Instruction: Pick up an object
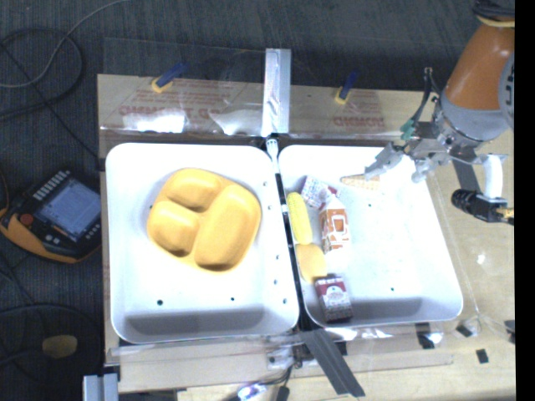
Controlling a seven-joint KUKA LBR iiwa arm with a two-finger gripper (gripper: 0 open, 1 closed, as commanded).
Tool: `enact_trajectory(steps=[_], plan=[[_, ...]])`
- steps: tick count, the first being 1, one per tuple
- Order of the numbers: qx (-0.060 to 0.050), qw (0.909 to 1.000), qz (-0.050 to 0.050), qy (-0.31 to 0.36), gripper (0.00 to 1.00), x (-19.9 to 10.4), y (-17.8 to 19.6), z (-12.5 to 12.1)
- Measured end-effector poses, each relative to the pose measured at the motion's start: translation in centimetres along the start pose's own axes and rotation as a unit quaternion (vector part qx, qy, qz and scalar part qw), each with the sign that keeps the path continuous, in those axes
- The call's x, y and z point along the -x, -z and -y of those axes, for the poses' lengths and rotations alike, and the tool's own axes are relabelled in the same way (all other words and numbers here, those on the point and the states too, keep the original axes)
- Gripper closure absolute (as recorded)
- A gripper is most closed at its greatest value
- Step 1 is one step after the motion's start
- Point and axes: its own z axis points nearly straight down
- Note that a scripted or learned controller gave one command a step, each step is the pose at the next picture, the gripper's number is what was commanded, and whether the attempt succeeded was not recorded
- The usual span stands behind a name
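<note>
No writing on the packets is coming through clearly enough to read. The dark red box [333,296] lying at the front of the right bin [418,257] is showing a pale label patch, but its letters are too small. The orange and white packet [334,227] sitting in the middle of that bin's left side is carrying printing that is also blurred. Just beside it, a yellow corn cob [297,216] is lying along the bin's left wall, with a yellow round piece [311,261] below it, touching the box's upper end. A small red and white wrapper [314,192] is lying above the orange packet. Faint red lettering on the clear sheet [251,107] behind the bins is unreadable.

The left bin [134,299] is holding a big yellow lobed dish [203,218].

The arm [481,73] is reaching in from the right, its orange band high, wrist bent down over the right bin's far right corner. The gripper [393,161] is pointing leftward over the bin's back edge; whether its fingers are apart or together cannot be told, and nothing is visibly held.
</note>
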Motion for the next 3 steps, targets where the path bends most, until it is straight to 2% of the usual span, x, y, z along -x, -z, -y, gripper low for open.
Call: enact_trajectory(steps=[1, 2, 3], plan=[[-0.001, 0.9999, 0.000, -0.013, 0.00, -6.7, -9.0, -0.1], [0.000, 0.9997, 0.001, 0.024, 0.00, -6.7, -13.5, 2.2], [-0.001, 0.9997, -0.001, 0.023, 1.00, -6.7, -12.9, 2.1]])
